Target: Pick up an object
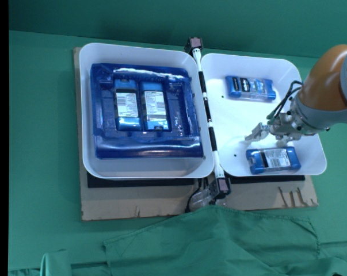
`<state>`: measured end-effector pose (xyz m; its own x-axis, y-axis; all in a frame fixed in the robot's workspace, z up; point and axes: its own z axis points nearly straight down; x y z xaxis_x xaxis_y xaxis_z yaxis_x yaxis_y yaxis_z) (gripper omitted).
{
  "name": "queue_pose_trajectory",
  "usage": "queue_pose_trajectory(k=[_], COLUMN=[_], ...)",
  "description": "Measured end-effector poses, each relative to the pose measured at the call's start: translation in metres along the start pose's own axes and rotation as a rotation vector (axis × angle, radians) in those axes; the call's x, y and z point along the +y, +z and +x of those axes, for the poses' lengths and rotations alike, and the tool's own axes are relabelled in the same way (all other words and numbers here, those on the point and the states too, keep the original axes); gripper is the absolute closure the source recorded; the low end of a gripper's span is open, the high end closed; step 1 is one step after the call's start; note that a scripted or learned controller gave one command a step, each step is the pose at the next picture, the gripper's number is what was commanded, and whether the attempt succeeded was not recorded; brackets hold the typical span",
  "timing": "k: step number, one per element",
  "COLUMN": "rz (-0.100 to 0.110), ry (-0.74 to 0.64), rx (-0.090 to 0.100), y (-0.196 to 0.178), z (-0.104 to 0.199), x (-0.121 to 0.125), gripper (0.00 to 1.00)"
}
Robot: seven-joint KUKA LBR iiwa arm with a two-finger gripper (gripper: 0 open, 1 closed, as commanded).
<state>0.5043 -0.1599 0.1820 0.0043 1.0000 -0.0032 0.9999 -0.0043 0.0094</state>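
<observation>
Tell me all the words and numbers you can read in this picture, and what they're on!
"KU": dark letters on the arm's orange band, cut off by the picture's edge.
Two white labels on the big blue pack, left bin: barcodes and print, too small to read.
Small blue pack at the back of the right bin: white print, too blurred.
Small blue pack below the claw: white label, too small.

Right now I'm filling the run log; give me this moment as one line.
arm: over right bin | gripper: above near blue pack, nothing held | far blue pack: untouched | left bin: large blue pack
</observation>
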Motion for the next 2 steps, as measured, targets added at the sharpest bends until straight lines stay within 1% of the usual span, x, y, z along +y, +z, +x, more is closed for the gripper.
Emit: queue_pose_trajectory(k=[1,2], rz=[-0.013,0.000], ry=[0.004,-0.002], rx=[-0.006,-0.001], y=[-0.016,-0.074], z=[-0.003,-0.007], x=[0.003,0.014], gripper=[1.00,1.00])
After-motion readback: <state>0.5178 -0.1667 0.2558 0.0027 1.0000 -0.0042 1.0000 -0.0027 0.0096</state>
